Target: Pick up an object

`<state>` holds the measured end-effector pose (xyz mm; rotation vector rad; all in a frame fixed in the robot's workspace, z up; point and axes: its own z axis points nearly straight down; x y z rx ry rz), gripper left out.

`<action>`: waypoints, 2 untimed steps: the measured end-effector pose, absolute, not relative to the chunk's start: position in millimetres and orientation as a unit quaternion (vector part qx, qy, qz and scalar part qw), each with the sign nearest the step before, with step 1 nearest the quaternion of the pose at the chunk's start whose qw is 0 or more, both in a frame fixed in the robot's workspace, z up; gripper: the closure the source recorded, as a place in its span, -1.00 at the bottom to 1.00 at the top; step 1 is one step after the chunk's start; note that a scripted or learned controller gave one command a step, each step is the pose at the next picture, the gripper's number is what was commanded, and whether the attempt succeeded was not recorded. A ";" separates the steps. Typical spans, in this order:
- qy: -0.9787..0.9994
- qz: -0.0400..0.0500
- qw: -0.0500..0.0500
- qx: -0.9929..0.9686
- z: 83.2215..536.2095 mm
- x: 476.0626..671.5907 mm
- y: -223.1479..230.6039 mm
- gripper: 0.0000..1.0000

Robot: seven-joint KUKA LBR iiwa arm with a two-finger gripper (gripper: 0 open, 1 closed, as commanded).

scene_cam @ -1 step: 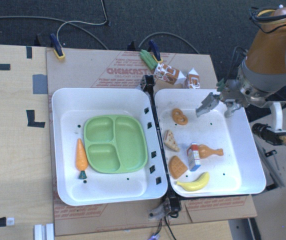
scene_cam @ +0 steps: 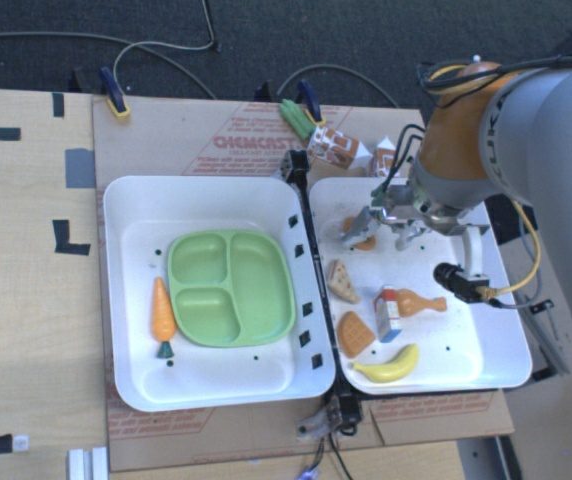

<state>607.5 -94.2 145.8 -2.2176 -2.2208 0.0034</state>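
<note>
My gripper [scene_cam: 386, 228] hangs over the far left part of the right bin [scene_cam: 506, 363], fingers apart and nothing between them. A small brown-orange piece [scene_cam: 359, 236] lies just beside its left finger, touching or nearly so. Nearer the front of the bin lie a tan wedge [scene_cam: 344, 283], a small red and white carton [scene_cam: 388, 314], an orange drumstick [scene_cam: 424, 304], a brown cracker [scene_cam: 355, 333] and a yellow banana [scene_cam: 387, 364]. The left bin [scene_cam: 126, 203] holds a green divided plate [scene_cam: 231, 288] and an orange carrot [scene_cam: 162, 311].
The grey arm with its orange band [scene_cam: 461, 128] covers the bin's far right corner. A black cable fitting [scene_cam: 463, 281] hangs over the right bin. Small cartons [scene_cam: 338, 148] and a green clamp [scene_cam: 296, 118] lie on the cardboard behind the bins.
</note>
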 end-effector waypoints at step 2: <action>-0.708 0.000 -0.001 -0.707 85.2 668.8 -94.7 -1.00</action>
